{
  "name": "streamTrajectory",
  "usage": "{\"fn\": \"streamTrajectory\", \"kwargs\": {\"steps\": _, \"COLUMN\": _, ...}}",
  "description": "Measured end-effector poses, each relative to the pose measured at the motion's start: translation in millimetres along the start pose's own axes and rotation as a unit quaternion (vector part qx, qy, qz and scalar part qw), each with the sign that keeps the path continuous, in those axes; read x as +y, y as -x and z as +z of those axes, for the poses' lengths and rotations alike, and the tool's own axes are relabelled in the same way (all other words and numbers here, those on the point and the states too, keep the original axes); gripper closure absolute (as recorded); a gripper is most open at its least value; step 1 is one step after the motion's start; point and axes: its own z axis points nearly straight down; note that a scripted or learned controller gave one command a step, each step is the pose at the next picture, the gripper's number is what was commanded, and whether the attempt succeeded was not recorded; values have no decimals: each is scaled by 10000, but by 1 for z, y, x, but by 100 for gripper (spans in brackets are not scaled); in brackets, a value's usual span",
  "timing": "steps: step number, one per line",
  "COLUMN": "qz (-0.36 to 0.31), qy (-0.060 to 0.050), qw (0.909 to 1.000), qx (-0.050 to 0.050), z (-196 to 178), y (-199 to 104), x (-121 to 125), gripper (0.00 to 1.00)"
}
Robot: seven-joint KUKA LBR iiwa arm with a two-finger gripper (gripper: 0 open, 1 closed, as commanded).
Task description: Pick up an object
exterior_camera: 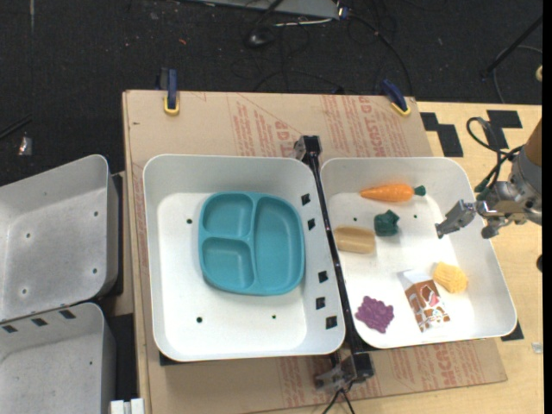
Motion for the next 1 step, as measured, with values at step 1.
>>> {"fn": "streamTrajectory", "kwargs": {"steps": 1, "qz": -18, "qy": 61, "qw": 10000, "qx": -17, "z": -7, "y": 0, "x": 3, "gripper": 0}}
